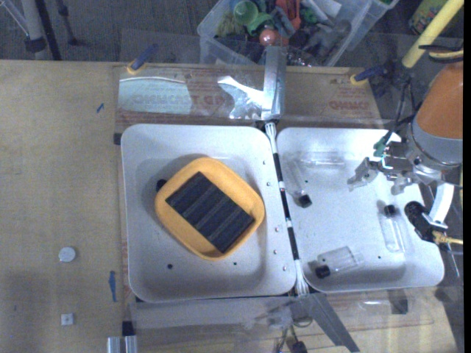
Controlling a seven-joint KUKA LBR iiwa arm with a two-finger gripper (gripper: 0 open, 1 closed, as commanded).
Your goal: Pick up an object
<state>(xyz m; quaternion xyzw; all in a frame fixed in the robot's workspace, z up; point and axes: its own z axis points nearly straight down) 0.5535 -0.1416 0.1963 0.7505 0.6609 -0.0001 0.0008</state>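
Note:
My gripper (380, 179) hangs over the right side of the right bin (353, 142), open, with nothing between its fingers. Below it lie several small clear vials with black caps: one (391, 226) just under the gripper, one (335, 260) near the front wall, one (319, 157) toward the back. A small black-capped piece (301, 198) lies near the divider. In the left bin (140, 197) rests a large yellow pad with a black ribbed panel (210, 208), tilted diagonally.
A clear tub of mixed toys (294, 13) stands behind the bins. A metal bracket and crumpled foil (250, 98) sit on the board at the back. A small grey disc (67, 254) lies on the bench at left.

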